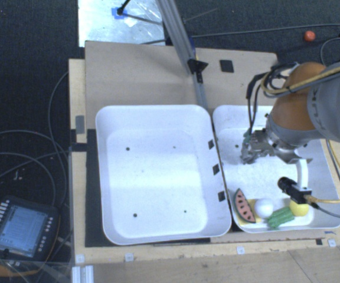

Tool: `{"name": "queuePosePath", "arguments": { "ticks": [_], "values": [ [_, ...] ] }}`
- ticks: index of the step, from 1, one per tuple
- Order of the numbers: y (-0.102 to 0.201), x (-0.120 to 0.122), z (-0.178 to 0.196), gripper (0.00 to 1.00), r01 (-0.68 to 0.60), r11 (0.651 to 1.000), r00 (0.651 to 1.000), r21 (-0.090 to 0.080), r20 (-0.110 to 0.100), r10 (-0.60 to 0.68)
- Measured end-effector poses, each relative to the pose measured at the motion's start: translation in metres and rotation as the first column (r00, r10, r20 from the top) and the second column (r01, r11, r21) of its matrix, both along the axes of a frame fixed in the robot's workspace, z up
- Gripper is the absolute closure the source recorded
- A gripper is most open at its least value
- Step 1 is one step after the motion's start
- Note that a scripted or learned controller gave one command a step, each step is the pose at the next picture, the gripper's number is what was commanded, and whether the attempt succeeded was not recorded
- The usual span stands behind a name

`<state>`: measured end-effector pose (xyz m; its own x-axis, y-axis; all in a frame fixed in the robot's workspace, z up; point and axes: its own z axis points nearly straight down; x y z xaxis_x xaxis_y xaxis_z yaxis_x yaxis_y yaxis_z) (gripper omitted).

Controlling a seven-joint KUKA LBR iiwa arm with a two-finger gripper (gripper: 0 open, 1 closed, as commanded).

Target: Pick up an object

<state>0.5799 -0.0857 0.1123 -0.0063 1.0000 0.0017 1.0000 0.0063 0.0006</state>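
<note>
The arm reaches in from the right over the right bin (229, 119). Its gripper (251, 150) hangs low over the bin's left middle part, above bare white floor. Along the bin's near edge lie several toy items: a watermelon slice (243, 206), a white ball (265, 207), a green piece (280, 217) and a yellow piece (299, 209). These lie well below the gripper in the view, apart from it. Nothing shows between the fingers.
The left bin (152, 170) sits beside the right one, sharing a raised middle rim with black clips (216, 169). A metal pole (179, 28) slants across the back of the bench. Cables loop above the wrist at the right.
</note>
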Motion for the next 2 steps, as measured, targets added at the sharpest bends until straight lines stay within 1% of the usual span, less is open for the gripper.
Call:
{"name": "queuePosePath", "arguments": {
  "ticks": [1,2],
  "values": [
    [0.064,-0.042,0.078,1.0,0.0,1.0,1.0,0.0,0.007,0.0],
    [0.088,-0.054,0.074,1.0,0.003,1.0,1.0,-0.001,0.0,-0.003]
  ]
}}
